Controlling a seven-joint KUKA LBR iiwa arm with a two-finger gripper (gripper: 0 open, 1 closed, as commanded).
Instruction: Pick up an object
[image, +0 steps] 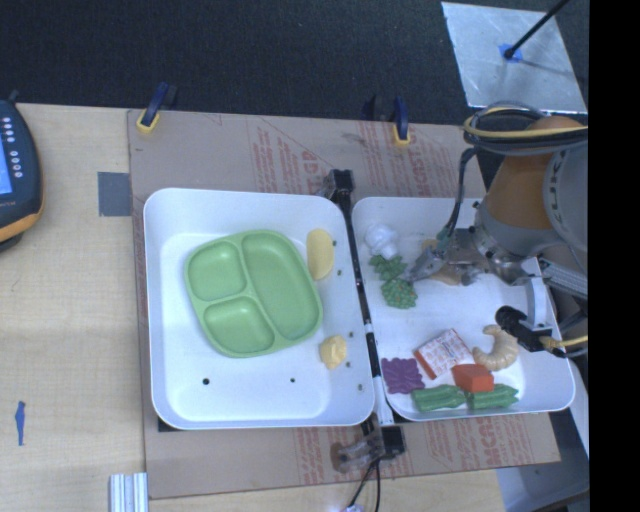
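Reaching in from 3 o'clock, the arm (525, 190) hangs over the upper part of the right bin (560, 395). The gripper (440, 262) sits low beside the green broccoli pieces (393, 282), with a white item (381, 238) at its 10 o'clock. Finger state: cannot tell. Toward 6 o'clock in that bin lie a red-and-white packet (442, 352), a tan curved piece (497, 348), a red block (473, 378), a purple cluster (402, 374) and green pods (463, 398). The left bin (160, 300) holds a green divided plate (253, 292) and two yellow pieces (319, 253).
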